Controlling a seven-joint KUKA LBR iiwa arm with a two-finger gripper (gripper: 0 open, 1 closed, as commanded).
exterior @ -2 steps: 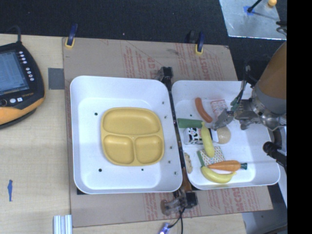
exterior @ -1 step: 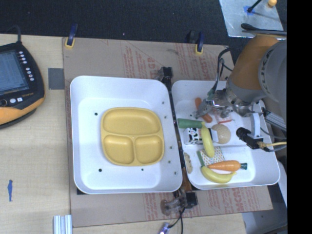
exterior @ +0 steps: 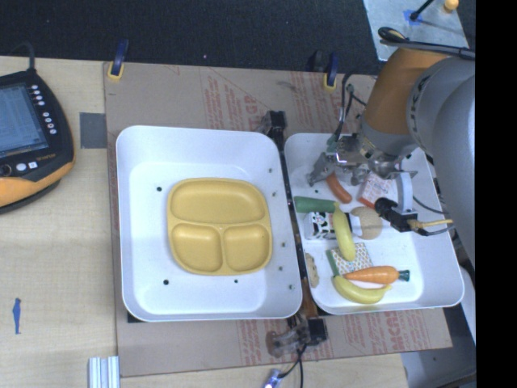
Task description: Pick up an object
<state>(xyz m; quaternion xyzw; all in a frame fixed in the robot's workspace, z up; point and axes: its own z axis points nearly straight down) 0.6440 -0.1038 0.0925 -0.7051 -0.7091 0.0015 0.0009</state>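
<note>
Gripper (exterior: pixel 343 168) sits low at the far end of the right bin (exterior: pixel 436 285), fingers spread wide beside an orange sausage (exterior: pixel 340 188), gripping nothing. Yellow tray (exterior: pixel 219 224) occupies the left bin (exterior: pixel 137 217).

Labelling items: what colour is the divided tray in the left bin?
Yellow; the divided tray shows clearly in the camera view.

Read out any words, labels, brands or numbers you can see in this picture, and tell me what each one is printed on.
None can be read for sure.
Red print on the cardboard sheet under the bins: too blurred to read.
Screen and buttons of the handheld pendant at the left: too small.
White card with red print in the right bin, beside the gripper: too small.
</note>
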